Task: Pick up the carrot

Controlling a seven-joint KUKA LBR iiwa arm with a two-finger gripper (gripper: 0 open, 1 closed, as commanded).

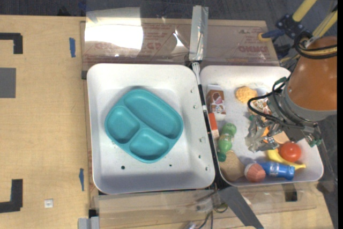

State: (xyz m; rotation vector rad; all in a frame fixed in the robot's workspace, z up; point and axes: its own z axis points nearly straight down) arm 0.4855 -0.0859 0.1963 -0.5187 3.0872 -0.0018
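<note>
The carrot point(213, 125) is a short orange stick lying along the left wall of the right bin point(313, 175), just below a small brown and white carton point(216, 101). My gripper point(261, 133) hangs low over the middle of the right bin, about a hand's width to the right of the carrot and apart from it. Between the two lies a green toy vegetable point(227, 137). The grey arm with its orange band point(316, 83) comes in from the right and hides part of the bin's right side.
The right bin is crowded: an orange bumpy ball point(245, 94) at the back, a red tomato point(290, 151), a yellow banana point(276, 157), a blue piece point(280, 170), a pink piece point(254, 171) and a brown lump point(231, 167). The left bin point(102, 83) holds a teal divided plate point(143, 123).
</note>
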